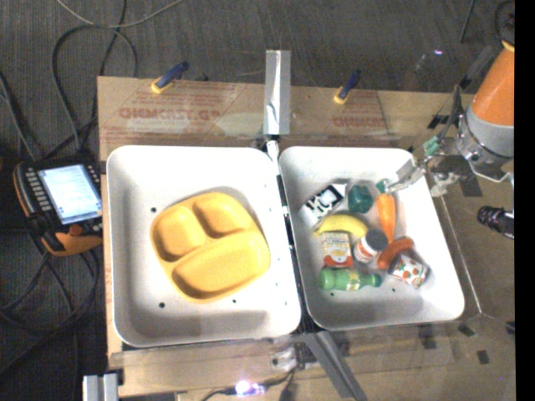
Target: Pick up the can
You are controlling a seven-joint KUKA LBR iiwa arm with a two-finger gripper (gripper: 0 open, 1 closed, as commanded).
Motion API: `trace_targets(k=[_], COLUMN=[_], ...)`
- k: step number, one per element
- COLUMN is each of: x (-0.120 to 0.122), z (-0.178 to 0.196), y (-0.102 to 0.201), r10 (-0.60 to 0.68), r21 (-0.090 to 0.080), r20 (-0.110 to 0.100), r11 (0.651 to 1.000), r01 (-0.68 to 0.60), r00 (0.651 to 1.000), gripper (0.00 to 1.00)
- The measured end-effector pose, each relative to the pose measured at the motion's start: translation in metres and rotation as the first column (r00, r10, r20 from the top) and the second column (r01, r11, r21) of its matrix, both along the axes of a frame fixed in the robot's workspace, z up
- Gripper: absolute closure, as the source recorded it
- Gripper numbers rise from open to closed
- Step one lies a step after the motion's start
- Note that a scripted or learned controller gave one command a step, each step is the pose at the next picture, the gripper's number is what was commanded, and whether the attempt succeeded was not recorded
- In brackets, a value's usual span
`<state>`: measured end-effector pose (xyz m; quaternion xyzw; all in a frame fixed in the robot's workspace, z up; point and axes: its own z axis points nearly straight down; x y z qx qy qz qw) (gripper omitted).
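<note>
We hover our gripper (407, 174) at the right bin's (447, 307) far rim, whether open or closed we cannot tell. The can (409, 270) lies down-frame beside the banana (343, 224), near the green bottle (349, 281).

Grey arm (489, 132) with a broad orange band, dark cabling, and a slim metallic pincer (407, 174).

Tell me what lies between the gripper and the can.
In the camera view, the carrot lies between the gripper, at the right bin's upper right, and the can near the lower right, with a red piece beside it.
</note>
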<state>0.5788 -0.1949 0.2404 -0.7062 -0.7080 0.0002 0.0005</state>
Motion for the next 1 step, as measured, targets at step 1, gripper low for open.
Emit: trace_targets(k=[1], x=[-0.0956], z=[-0.0922], y=[-0.0278], r10=[-0.118], r21=[0.001], r20=[-0.003], r11=[0.993], r01=[0.118], r00=[0.993], gripper=[0.00])
